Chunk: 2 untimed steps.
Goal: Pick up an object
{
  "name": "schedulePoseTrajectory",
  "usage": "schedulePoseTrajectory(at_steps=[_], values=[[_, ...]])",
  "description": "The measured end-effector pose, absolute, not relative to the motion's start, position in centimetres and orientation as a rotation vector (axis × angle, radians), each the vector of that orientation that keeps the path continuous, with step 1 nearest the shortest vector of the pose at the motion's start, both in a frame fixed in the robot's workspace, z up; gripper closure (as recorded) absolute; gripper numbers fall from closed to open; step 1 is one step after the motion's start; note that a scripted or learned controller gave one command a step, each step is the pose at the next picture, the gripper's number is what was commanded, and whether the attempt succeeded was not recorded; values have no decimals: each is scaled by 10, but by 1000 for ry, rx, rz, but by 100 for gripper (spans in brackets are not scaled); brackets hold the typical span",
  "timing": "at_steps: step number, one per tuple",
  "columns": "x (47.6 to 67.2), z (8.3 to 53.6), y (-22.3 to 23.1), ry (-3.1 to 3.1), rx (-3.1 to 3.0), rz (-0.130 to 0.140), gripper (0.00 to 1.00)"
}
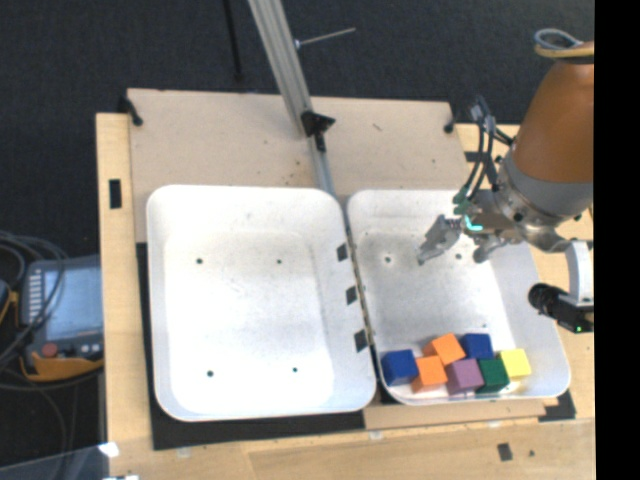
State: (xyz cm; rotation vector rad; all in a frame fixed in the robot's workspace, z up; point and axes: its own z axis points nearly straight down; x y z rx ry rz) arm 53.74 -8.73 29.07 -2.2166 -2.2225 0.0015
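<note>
The jaws (458,238) hang over the upper middle of the right bin (400,278), spread apart with nothing between them, while the cubes sit well below in the frame, huddled against that bin's lower rim. That huddle is the main hazard, as I judge it: the blue cube (399,365), the two orange cubes (441,359), the purple cube (464,374), the green cube (493,372), a second blue cube (478,345) and the yellow cube (516,362) appear to touch or nearly touch, so fingers coming down among them would likely land on top of a neighbour or wedge two blocks together rather than straddle one. The outer pieces, the blue one at the left end and the yellow one at the right, look the easiest to take, yet both lie close to the sloped wall, which could block a finger or tip the cube as it closes. The cubes are small, hard-edged and matte, probably painted wood or plastic, with flat faces that should grip well if squarely met. Both bins are shallow, smooth white trays with rounded corners and faint scuffing; the left bin (250,288) carries a few dark specks. Beneath them the worktop (200,138) is pale, flat board, and a ribbed metal post (285,58) rises toward the top of the frame.
</note>
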Motion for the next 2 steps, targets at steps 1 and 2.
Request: schedulePoseTrajectory(at_steps=[1, 2], values=[[538, 293, -88, -2221, -2223, -3, 0], [544, 239, -97, -2217, -2223, 7, 0]])
